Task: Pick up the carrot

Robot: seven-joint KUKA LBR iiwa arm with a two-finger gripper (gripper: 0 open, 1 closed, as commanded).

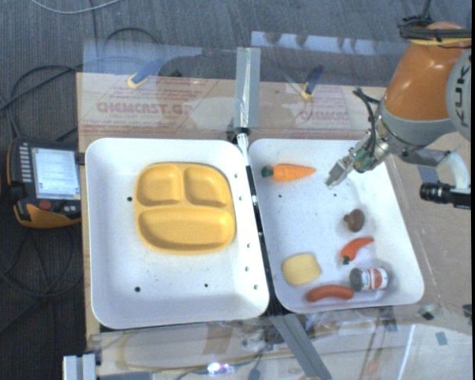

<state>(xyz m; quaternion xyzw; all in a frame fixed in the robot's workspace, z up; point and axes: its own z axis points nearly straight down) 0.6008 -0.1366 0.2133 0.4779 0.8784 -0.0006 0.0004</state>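
The carrot (289, 172), orange with a green top pointing left, lies flat at the upper left of the right bin (317, 212), near the divider between the bins. My gripper (338, 174) hangs over the same bin's upper right part, a short way right of the carrot's tip and apart from it. It holds nothing. The grey and orange arm (423, 85) reaches in from the right above it.
The right bin also holds a brown lump (354, 220), a red pepper (356, 248), a pale yellow block (301, 268), a sausage (329, 294) and a small can (369, 279) along its lower half. A yellow divided plate (185, 207) lies in the left bin (103, 236).
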